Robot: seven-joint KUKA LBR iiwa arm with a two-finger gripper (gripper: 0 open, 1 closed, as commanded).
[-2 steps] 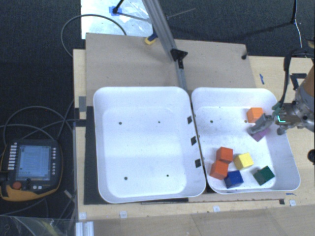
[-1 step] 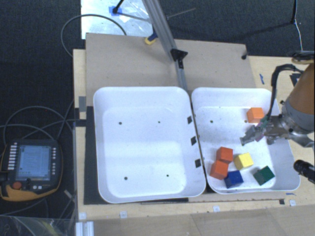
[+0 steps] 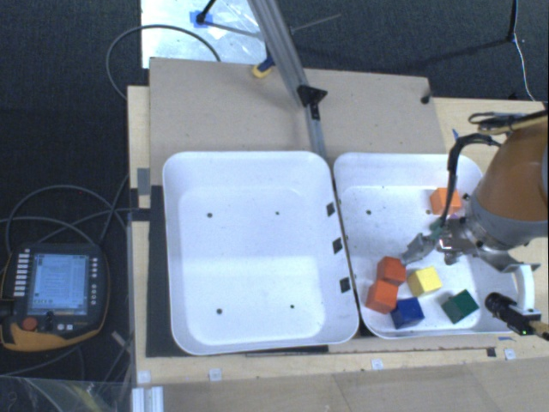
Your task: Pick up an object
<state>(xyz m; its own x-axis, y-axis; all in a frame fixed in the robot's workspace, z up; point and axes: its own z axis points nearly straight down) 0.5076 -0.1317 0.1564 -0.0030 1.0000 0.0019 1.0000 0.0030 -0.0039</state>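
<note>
Pendant (image 3: 56,294) left of worktop; left bin (image 3: 249,247) bare. Right bin (image 3: 377,187) holds orange cubes (image 3: 388,283), a yellow cube (image 3: 425,280), a blue cube (image 3: 407,312) and a green block (image 3: 460,305) (another orange block (image 3: 445,200) sits apart). Gripper (image 3: 429,245) hovers above the yellow cube, grip state unclear. Best descend centred, avoiding neighbours.

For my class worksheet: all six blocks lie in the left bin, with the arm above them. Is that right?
Not quite. The camera view shows the blocks, including the yellow block and green block, in the right bin, not the left bin. The rest holds: six blocks, with the arm above them.
</note>
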